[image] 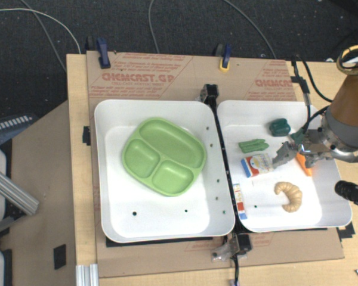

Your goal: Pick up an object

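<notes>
Left bin (107,159) holds a green divided plate (164,157), lying flat. Right bin (322,216) holds a dark teal piece (279,126) near the back, a flat green piece (253,145), a small carton (258,164) just below it, a tan croissant (289,195) toward the front, and an orange piece (306,165) partly under the arm. Gripper (286,154) sits low over the right bin, beside the carton; fingers apart, nothing between them.
</notes>
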You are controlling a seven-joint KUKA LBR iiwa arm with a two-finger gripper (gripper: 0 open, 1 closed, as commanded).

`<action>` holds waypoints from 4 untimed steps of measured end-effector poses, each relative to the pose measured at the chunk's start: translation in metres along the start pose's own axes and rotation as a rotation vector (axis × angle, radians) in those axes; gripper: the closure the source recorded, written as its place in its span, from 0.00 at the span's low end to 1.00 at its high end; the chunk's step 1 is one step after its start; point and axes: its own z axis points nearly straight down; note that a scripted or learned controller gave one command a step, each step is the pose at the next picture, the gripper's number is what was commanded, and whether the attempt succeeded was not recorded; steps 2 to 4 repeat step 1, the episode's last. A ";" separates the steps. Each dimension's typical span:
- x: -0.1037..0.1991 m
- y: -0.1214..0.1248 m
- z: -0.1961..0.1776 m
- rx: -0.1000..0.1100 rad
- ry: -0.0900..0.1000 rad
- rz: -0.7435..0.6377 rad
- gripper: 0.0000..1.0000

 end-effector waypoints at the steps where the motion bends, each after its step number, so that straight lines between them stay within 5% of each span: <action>1: 0.034 0.026 -0.037 -0.004 0.000 -0.004 0.00; 4: 0.034 0.026 -0.037 -0.004 0.000 -0.004 0.00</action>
